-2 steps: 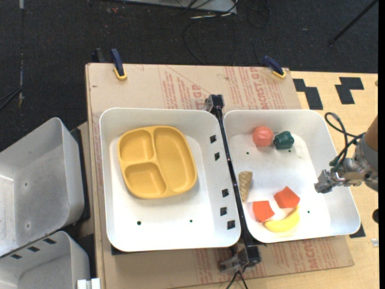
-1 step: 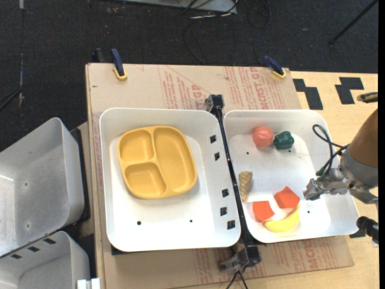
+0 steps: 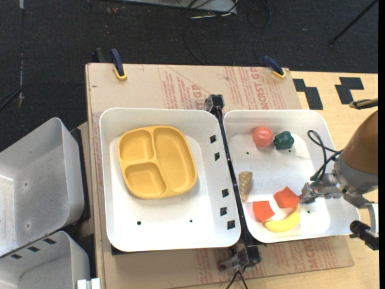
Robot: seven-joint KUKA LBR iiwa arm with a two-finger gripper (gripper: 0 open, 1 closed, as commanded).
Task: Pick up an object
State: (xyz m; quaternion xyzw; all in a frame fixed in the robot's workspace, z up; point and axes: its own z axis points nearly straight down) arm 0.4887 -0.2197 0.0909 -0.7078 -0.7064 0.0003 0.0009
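Seemingly, the hand (image 3: 310, 194), its state impossible to tell, sits beside the orange block (image 3: 287, 197) and could nudge the banana (image 3: 283, 223) away.

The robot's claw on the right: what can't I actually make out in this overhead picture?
- Gripper: too small and dark to tell how its fingers stand.
- Arm: cut off by the right edge.
- Banana: whether it touches the orange block is unclear.
- Cone-shaped object: too small to identify.
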